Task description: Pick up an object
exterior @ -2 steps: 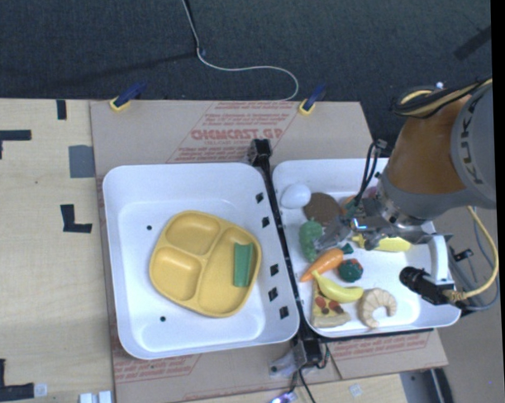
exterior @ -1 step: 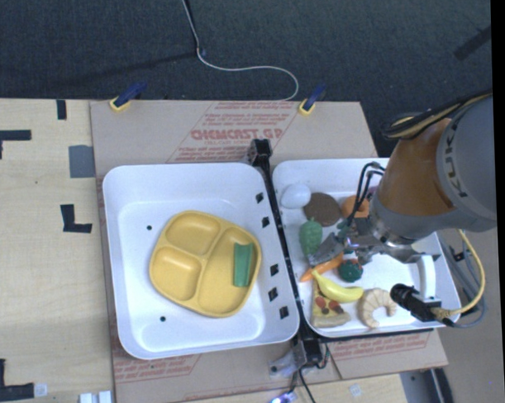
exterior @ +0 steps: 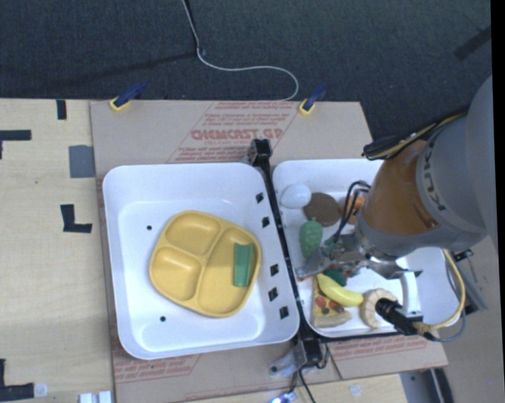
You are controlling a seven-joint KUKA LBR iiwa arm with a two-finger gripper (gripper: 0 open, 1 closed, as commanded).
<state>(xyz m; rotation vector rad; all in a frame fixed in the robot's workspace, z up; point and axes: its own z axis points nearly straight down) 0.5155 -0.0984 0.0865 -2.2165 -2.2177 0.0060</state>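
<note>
We see the gripper (exterior: 331,264) low in the right bin (exterior: 434,310); whether it grips anything we cannot tell. Just below it lies a smooth curved yellow banana (exterior: 339,293), above it a green toy (exterior: 310,237). Far left, a yellow divided plate (exterior: 201,260) holds a green block (exterior: 242,265). The cardboard (exterior: 225,131) above reads "CHEMCAST GP".

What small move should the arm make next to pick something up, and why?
Probably lower the gripper straight down a little. It hangs over the crowded right bin, just above the banana and beside the green toy, with nothing seen between its fingers.
</note>
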